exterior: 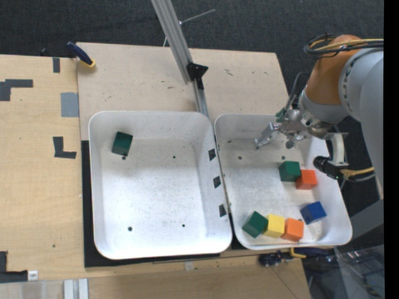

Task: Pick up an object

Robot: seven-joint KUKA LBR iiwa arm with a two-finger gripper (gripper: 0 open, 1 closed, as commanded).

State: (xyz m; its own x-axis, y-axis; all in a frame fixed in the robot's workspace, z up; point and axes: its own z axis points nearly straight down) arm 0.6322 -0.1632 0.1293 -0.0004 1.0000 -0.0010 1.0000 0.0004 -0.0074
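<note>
Two white bins sit side by side on a light wood bench over dark carpet. Left bin carries one green cube near its top-left corner. Right bin has six cubes along its right edge and bottom-right corner. Gripper hovers at right bin's top edge, fingers spread, nothing between them.

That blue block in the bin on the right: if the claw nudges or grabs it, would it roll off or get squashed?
The blue block looks like a flat-faced cube, so it would probably slide, not roll. Its crisp edges suggest something stiff, unlikely to squash. It seems small and probably light, so a push from the gripper might skid it across the smooth white bin.
</note>
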